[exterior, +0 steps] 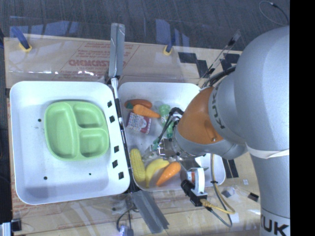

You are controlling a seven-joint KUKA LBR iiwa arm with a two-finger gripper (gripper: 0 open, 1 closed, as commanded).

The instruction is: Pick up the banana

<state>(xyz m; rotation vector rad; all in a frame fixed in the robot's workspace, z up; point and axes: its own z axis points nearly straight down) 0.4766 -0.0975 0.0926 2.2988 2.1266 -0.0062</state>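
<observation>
Yellow banana (156, 168) sits wedged between corn (137, 164) and a carrot (169, 173), end effector (165, 150) right above, grip state unclear.

Slanted overhead view of both bins (19, 132)

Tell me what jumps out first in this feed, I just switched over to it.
The big grey arm with its orange band dominates, reaching from the right over the right bin, its tool low above the toy food. Just below it, near the bin's front edge, lie the banana, a corn cob and a carrot. In the left bin sits a pale green divided plate.
</observation>
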